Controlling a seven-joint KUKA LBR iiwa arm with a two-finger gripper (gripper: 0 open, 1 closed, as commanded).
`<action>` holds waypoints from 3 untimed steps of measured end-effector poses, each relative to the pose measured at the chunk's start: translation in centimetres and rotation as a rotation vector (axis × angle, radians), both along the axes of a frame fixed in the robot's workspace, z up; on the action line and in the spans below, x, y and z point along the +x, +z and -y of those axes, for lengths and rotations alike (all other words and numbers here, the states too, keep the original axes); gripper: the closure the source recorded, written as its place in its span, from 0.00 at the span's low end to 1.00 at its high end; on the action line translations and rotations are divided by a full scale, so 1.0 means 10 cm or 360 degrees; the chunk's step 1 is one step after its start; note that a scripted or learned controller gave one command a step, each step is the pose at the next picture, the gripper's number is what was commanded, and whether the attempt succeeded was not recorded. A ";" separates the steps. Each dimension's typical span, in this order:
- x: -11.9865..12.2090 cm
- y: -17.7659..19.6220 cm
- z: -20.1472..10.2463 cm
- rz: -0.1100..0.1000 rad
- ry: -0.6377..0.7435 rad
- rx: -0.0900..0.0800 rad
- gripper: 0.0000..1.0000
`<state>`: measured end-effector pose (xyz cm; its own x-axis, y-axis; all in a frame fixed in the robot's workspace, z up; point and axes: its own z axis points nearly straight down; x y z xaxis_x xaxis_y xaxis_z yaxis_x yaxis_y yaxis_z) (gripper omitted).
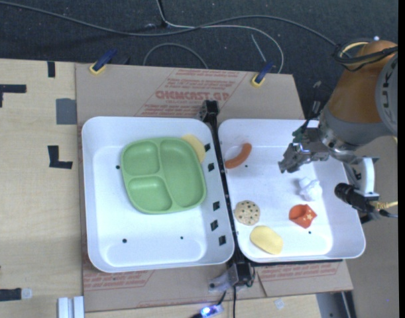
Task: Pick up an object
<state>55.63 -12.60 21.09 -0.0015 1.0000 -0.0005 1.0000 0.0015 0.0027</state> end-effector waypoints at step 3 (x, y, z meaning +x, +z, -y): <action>-0.22 -0.04 -1.77 -0.0007 0.0010 0.0003 1.00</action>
